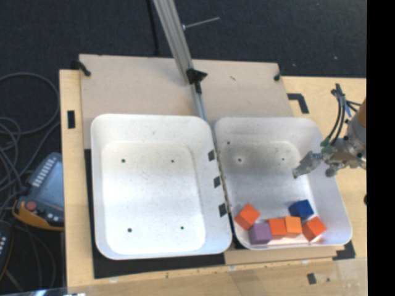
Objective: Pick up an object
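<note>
A cluster of small coloured blocks lies at the near end of the right-hand shallow white plastic bin [271,134]: a dark blue cube [300,209] sits nearest the right wall, with an orange cube [315,228] just in front of it at the bin's near right corner. A row runs leftward from there along the near wall, two more small orange cubes [286,226] side by side and touching, then a purple cube [260,232] beside them, and a further orange cube [248,215] tilted on a corner just behind the purple one. The tool [313,163] is over the right part of this same bin, above the blue cube and clear of all the blocks, with nothing between its fingers; one grey finger [304,164] points down and to the left, the other is a short way to its right, so the two look spread apart. Green and black cables [338,119] rise from the wrist at the right edge. The left-hand shallow white bin [151,187] lies alongside, touching the first at the middle. Both rest on a pale wooden tabletop [179,82], from which a slanted aluminium post [176,36] rises at the far side. A handheld control pendant [43,190] and loose cables [15,103] lie on the dark floor to the left.
</note>
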Motion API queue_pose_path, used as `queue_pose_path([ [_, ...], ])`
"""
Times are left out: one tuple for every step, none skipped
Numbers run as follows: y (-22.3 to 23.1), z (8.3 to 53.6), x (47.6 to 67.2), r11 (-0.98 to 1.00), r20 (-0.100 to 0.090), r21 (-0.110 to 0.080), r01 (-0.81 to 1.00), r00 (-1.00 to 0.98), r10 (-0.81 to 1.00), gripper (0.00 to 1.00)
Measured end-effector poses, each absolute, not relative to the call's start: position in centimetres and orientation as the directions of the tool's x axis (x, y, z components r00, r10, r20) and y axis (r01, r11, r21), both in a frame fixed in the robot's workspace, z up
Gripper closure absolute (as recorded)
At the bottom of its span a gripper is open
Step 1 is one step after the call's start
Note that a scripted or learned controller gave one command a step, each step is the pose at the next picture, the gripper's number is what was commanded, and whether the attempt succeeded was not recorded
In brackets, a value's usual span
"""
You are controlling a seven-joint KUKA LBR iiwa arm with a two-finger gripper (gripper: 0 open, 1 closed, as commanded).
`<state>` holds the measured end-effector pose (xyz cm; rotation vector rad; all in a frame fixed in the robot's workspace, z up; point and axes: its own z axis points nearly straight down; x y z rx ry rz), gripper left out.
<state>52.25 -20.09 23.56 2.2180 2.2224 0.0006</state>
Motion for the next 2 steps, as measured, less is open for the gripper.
queue_pose_path([
  [-20.4, 10.3, 48.4, -0.001, 0.001, -0.005, 1.0, 0.001, 1.0, 0.0],
  [-20.5, 11.7, 48.7, -0.004, -0.003, 0.006, 1.0, 0.004, 1.0, 1.0],
])
